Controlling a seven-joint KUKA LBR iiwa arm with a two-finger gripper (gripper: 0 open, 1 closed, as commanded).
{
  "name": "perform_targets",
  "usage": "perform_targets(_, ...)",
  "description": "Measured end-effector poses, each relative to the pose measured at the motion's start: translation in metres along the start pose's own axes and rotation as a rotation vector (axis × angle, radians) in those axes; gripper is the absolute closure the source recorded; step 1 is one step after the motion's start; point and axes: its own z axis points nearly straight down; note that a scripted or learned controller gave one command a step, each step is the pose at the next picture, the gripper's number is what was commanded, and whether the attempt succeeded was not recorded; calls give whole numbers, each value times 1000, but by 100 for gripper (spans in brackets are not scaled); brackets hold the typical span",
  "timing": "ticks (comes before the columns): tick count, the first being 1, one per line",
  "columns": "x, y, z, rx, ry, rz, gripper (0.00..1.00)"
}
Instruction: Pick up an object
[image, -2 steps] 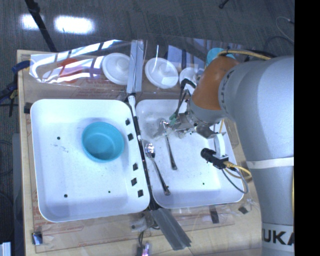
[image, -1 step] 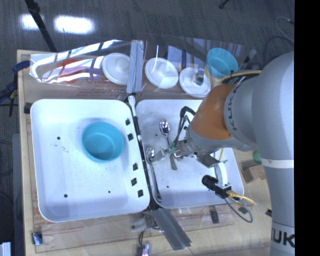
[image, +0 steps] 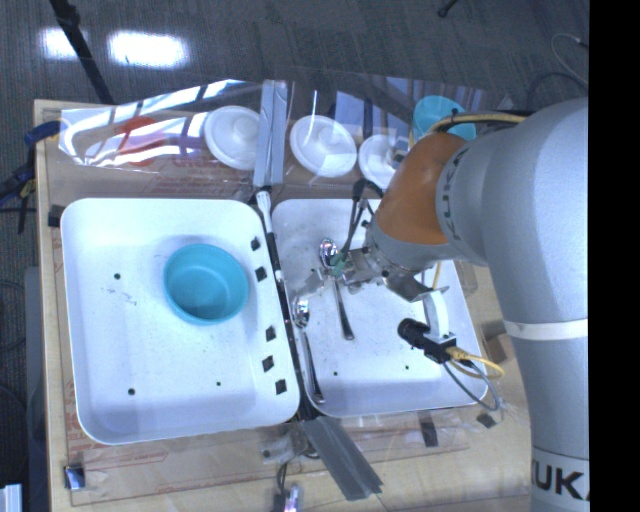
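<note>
A: What does the overhead camera show of the hand?

B: The hand (image: 335, 268) sits low over the right bin (image: 400, 400), in its upper half, at the end of the grey arm (image: 520, 200) with its orange band (image: 420, 195); the arm comes in from the right and covers much of that bin's far side; whether the hand is spread or pressed together, I cannot tell; the metal parts there are small and tangled with glare.

A: Does it hold anything?

B: Nothing shows clearly between its tips; a slim metal utensil (image: 343, 310), perhaps a spoon, lies on the bin floor just below the hand, its upper end right at the hand; whether they touch I cannot tell; a second shiny piece (image: 301, 316) lies close to the bin's left wall.

A: And the other bin?

B: The left bin (image: 110, 350) carries a blue bowl (image: 206, 283), upright, open side up, a little above and right of the bin's middle, well apart from the hand; a dark divider with small clips runs between the two bins.

A: Anything else near the arm?

B: A black cylindrical part (image: 425, 340) with yellow and grey cables juts over the right bin's lower right; behind the bins, on the counter (image: 50, 180), stand white round lids or dishes (image: 322, 145) and a blue cup (image: 435, 112).

A: Any writing?

B: White letters "UK" at the lower right on the arm's base (image: 560, 484); the rest is cut off.
</note>
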Motion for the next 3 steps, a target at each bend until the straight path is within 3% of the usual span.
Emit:
perform_targets(1, -24, 71, 16, 0, -1, 44, 0)
perform_targets(2, -22, 72, 9, 4, 0, 35, 100)
perform_targets(3, 25, 87, -72, -2, -2, 43, 100)
